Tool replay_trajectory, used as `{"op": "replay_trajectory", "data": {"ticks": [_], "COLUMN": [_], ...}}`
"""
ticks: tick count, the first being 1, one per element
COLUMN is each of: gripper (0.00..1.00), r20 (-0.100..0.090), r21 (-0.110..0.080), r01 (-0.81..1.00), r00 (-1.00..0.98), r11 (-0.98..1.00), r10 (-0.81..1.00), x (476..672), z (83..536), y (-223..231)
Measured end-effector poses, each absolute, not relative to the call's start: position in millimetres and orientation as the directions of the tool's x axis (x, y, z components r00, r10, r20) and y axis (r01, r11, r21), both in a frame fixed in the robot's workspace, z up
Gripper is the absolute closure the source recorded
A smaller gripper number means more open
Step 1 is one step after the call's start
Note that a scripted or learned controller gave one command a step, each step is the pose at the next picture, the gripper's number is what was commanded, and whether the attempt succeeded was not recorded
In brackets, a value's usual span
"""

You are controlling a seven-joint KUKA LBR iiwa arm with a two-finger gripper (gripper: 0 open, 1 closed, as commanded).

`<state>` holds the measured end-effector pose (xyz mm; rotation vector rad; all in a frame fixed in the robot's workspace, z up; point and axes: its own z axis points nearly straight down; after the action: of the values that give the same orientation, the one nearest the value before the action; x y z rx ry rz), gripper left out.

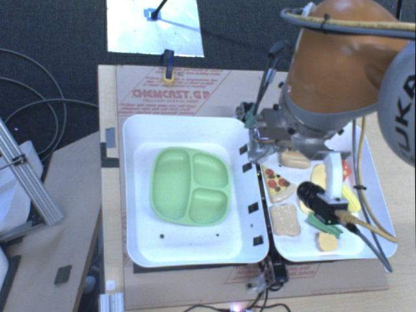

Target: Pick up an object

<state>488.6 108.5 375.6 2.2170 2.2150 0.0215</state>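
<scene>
My wrist hangs low over the near-left corner of the right bin [296, 251], beside the wall it shares with the left bin [140, 239]. I judge it is there because every loose thing worth taking lies on that side. The left bin holds just a green divided plate [190, 186], flat in its middle, which would be a poor thing to pinch from above. The toy food is crowded into the right bin, so a descent almost anywhere there should meet something. My gripper [268, 136] sits under the orange band at the bin's upper-left. My own bulk hides its working end, so I cannot tell whether it is wide or narrow, or whether it has anything in it. The nearest candidate is the pizza slice [278, 183], lying flat just below the gripper in the view and close to the dividing wall. A pale bread-like piece [294, 158] lies just beside the gripper to the right, partly under my wrist. The tan cracker [285, 220] is further toward the front edge, below the pizza slice. Some yellow pieces [318, 174] lie further right, and an orange-yellow chunk [327, 242] lies near the front. Both bins rest on a printed cardboard sheet [172, 95] that covers the worktop.
</scene>
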Motion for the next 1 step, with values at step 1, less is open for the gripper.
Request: {"op": "replay_trajectory", "data": {"ticks": [1], "gripper": [1.0], "r20": [0.006], "r21": [0.023], "r01": [1.0], "r00": [-0.007], "r11": [0.007], "r10": [1.0], "x": [556.3], "z": [534.4], "y": [161.0]}}
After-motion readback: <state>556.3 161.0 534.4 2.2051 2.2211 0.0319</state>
